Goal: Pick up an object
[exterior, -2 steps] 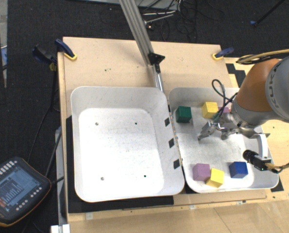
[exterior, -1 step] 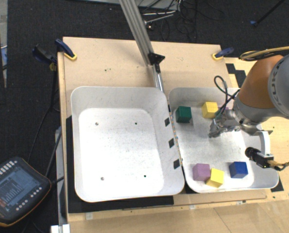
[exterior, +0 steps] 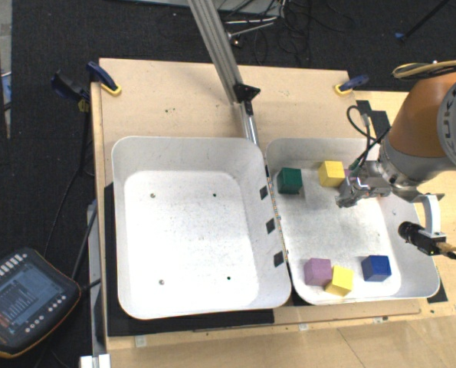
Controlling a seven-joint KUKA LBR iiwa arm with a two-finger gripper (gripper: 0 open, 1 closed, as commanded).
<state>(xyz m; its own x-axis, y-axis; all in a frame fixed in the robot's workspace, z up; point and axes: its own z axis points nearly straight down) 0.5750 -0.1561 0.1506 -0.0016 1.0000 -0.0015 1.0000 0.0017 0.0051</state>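
The gripper (exterior: 349, 195) hangs over the far part of the right bin (exterior: 411, 291), just right of the yellow cube (exterior: 331, 173) and a little nearer than it. Whether it is apart or together I cannot tell; nothing shows clamped in it.

The closest candidate is that yellow cube, sitting near the bin's far wall. The green cube (exterior: 290, 180) lies just left of it, close to the bin's left wall. At the near end, well apart from the gripper, sit the purple cube (exterior: 317, 271) and a second yellow block (exterior: 339, 280), touching or nearly so, with the blue cube (exterior: 375, 267) a little to their right. The left bin (exterior: 128, 205) lies beside, on the same surface (exterior: 174, 90).

The main risk, as I judge it, is offset: the gripper is beside the yellow cube, not over it, so a straight descent would close on bare bin floor. A sideways correction while low could nudge the cube toward the green one or against the far wall, leaving little room around it. Going for the near pair instead could catch both blocks or push one away.
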